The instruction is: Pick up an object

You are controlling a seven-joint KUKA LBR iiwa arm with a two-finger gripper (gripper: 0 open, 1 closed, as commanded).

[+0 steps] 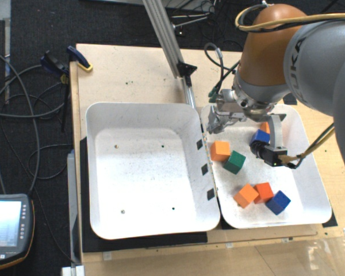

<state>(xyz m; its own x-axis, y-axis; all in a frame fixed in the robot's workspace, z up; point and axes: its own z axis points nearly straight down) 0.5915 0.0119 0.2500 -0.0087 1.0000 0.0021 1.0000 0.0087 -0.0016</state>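
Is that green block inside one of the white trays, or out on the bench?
Inside. The green block lies on the right bin's floor, touching an orange block.

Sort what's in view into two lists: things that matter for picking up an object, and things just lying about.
For the job: gripper; right bin; orange block; green block; second orange block; red-orange block; blue block.

Lying about: left bin; clamp; teach pendant; floor cables.

Right bin (310, 209), loose blocks: orange cube (221, 150) touching green cube (236, 162) near left wall; lower, orange block (246, 195), red-orange block (264, 191), blue cube (278, 202) clustered; another blue block (260, 137) partly hidden under arm.
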